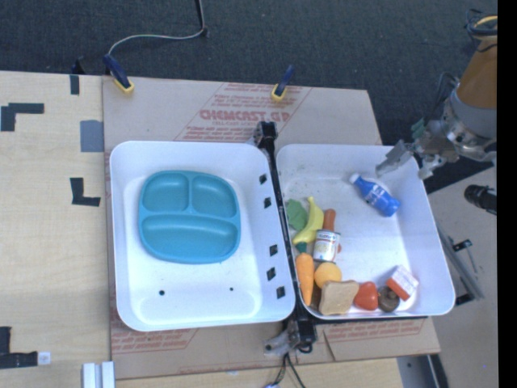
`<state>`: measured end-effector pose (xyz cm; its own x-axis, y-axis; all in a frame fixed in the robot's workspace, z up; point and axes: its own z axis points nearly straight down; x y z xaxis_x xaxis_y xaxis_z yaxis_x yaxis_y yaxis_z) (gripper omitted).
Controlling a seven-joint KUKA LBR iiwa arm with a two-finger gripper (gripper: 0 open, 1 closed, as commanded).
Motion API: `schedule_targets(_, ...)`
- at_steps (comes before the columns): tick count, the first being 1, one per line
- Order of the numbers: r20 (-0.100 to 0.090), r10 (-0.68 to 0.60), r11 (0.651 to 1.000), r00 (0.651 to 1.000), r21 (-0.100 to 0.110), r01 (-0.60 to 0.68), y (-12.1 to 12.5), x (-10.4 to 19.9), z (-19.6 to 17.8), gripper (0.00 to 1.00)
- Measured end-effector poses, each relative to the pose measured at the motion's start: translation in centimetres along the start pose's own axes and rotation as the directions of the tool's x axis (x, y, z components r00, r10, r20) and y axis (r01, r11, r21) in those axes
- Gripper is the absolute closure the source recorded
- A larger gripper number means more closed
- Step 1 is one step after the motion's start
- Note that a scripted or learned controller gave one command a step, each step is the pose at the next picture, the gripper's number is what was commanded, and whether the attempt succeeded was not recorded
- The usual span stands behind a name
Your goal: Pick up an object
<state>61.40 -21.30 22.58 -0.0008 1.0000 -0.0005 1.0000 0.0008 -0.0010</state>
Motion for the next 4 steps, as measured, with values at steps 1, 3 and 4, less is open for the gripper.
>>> schedule_targets(1,0.000,0.000,1.000,1.000,0.002,0.000,1.3,-1.0,7.0,0.00)
schedule_targets(3,0.006,-0.004,1.000,1.000,-0.007,0.004,3.4,-1.0,12.8,1.00)
schedule_targets(4,-0.001,-0.001,1.000,1.000,-0.001,0.001,3.0,7.3,7.5,1.00)
